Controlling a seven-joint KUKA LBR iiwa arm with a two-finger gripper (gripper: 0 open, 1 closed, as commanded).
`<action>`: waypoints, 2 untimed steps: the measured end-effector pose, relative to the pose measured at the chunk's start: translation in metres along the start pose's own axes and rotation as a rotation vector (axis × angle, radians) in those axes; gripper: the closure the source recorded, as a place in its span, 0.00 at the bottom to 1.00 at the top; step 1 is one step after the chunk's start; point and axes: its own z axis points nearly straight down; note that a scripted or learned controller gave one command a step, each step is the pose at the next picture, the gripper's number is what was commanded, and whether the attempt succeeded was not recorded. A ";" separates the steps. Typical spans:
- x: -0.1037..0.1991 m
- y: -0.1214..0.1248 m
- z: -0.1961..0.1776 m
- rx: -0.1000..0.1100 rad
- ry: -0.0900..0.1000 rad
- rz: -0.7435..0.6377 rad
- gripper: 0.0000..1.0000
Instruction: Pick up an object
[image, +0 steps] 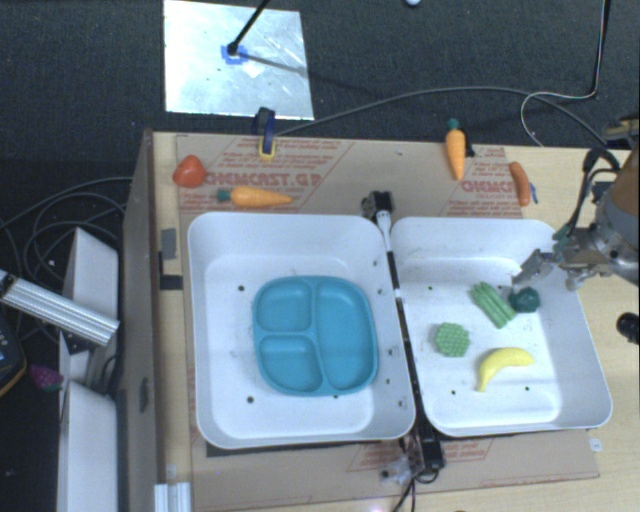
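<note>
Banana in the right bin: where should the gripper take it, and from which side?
Grip the banana across its thick middle, coming straight down from above. It lies flat on the right bin's floor, curved, with bare floor along both long sides, so fingers could close across its narrow width. The tapered ends would likely slip. The green round toy sits apart, up-left.

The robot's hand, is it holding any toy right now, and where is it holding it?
It cannot be told. The hand sits over the right white bin, just above a small dark green round toy beside the long green ridged toy.
</note>
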 end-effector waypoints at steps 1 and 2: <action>0.030 -0.026 0.137 0.000 0.000 0.001 0.00; 0.043 0.042 0.136 -0.002 0.000 -0.001 0.00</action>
